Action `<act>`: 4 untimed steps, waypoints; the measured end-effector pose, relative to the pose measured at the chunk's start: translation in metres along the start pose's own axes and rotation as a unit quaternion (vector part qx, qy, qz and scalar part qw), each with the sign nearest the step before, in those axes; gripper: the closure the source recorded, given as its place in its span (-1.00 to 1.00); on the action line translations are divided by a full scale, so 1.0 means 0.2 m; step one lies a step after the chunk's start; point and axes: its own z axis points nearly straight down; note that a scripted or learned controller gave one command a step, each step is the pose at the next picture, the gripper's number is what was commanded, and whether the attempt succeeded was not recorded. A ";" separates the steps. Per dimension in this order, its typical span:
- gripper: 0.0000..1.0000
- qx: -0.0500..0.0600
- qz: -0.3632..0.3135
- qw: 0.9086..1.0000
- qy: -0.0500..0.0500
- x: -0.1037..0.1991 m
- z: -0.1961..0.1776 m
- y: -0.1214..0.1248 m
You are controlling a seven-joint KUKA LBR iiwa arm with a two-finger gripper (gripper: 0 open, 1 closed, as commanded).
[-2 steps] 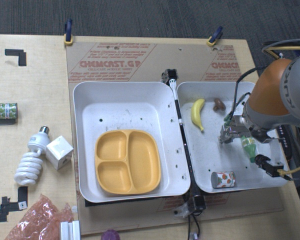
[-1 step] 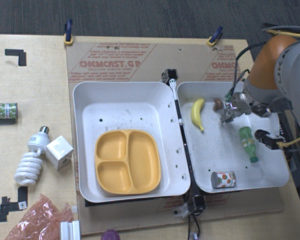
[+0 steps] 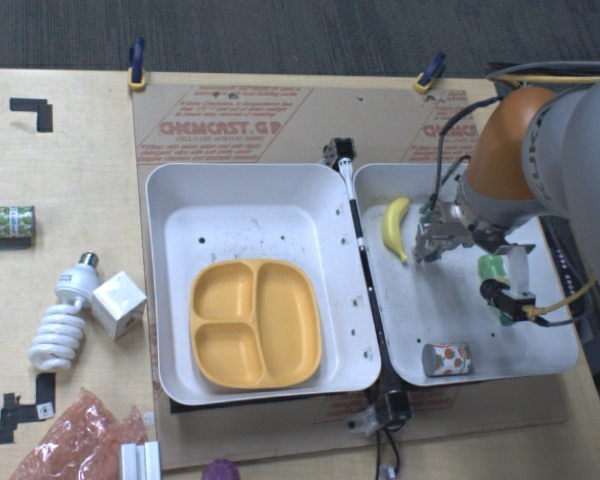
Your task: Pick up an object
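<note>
text: "CHEMCAST G P", red, repeated | on: brown board (image 3: 230, 118) under bins | other print: unreadable

The arm's wrist covers the upper right part of the right bin (image 3: 410, 363) and hides most of the green object (image 3: 493, 267) at right of centre. The gripper (image 3: 427, 243) is small and dark; its finger position cannot be read. The print on the small can (image 3: 447, 359) in the lower right is too small to read. At the bottom edge, the pink mesh bag (image 3: 75, 438), a white block (image 3: 140, 460) and a purple item (image 3: 220, 470) are cut off.
</note>
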 end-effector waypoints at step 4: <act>-1.00 0.007 0.001 1.000 0.001 -0.18 0.00 0.30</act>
